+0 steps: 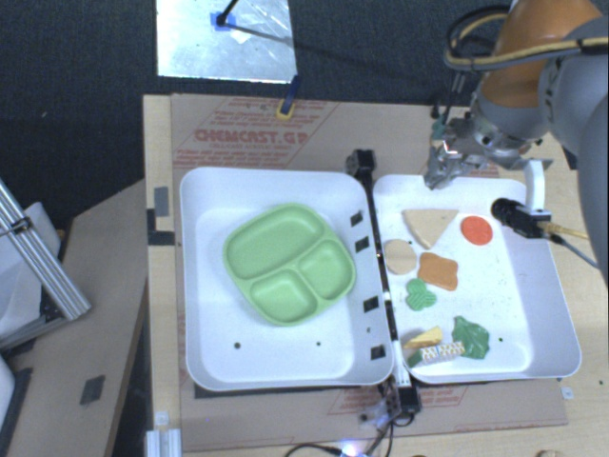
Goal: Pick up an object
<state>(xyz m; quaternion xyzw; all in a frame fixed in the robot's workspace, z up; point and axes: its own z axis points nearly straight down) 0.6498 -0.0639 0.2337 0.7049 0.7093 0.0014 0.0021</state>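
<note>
The right bin [542, 303] holds several small food pieces: a tan wedge [428, 225], a red disc [477, 229], a pale round piece [399, 255], an orange-brown piece [439, 270], a small green piece [420, 296], a leafy green piece [471, 337] and a yellow piece [426, 339] by a speckled bar [442, 352]. My gripper [441, 173] hangs over the far left corner of the right bin, above and behind the tan wedge. Nothing shows between its fingers.
A green three-compartment tray [288, 263] lies in the left bin [205, 331]. A black divider with clips [373, 255] runs between the bins. A black cylinder [519, 217] juts over the right bin's far right side. A shiny sheet [226, 27] lies behind the bench.
</note>
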